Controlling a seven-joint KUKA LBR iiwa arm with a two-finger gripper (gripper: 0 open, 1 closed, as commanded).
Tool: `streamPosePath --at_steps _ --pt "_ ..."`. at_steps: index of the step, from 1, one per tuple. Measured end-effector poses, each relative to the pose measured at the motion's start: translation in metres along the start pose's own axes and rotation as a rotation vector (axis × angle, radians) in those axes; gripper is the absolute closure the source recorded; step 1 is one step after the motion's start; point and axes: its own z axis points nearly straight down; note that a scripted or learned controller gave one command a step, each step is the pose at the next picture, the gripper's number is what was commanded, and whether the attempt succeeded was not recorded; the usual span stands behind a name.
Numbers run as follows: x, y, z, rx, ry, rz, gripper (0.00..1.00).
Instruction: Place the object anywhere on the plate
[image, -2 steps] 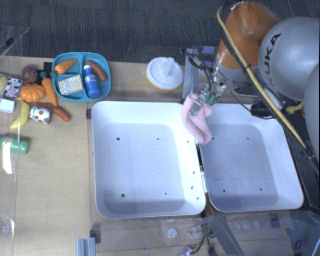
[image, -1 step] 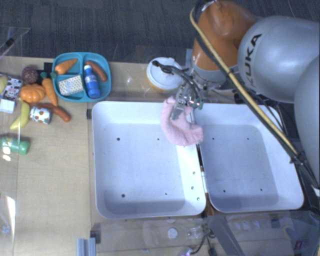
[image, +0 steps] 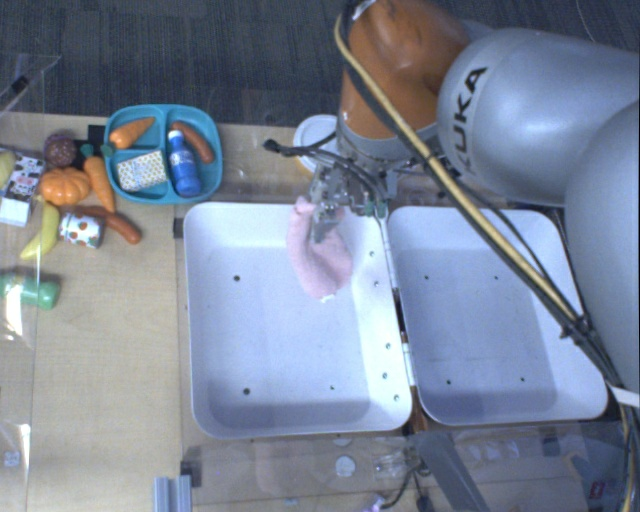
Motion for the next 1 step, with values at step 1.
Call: streamPosePath --at_steps 1 --pt "-0.0002 -0.0001 -0.0004 0.000 -0.001 0.000 0.00"
